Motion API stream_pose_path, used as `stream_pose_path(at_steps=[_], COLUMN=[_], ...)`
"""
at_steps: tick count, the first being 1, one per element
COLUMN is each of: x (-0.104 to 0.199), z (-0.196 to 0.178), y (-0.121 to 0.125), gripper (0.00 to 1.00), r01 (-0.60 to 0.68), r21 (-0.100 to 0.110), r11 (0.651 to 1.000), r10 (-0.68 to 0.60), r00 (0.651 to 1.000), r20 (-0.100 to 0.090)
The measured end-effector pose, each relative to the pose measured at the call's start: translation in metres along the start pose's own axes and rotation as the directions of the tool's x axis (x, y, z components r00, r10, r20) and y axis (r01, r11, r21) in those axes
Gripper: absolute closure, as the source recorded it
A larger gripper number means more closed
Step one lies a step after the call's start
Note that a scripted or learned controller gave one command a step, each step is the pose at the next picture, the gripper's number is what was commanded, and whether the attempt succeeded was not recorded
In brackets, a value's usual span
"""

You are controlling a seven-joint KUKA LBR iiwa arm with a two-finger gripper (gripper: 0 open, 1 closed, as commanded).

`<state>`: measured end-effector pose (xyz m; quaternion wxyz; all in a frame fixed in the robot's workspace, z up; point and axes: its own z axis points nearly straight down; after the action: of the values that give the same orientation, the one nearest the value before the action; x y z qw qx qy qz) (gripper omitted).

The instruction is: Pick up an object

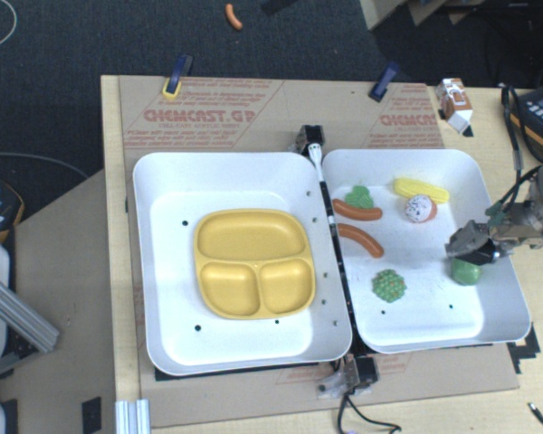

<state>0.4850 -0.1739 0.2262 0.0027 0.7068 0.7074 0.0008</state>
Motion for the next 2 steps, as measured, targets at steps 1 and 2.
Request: stream_pose_path(at_steps=[1,2], x=[0.041,0.093], z=[0.003,-0.008], y=[0.011,0.027], gripper=[1.00,1.00], r01=[0.003,0.004], r21=[0.004,0.002], r11=[1.000,1.000], r10=[-0.003,-0.004], r00=[1.000,1.000], r20=[-0.003,-0.003])
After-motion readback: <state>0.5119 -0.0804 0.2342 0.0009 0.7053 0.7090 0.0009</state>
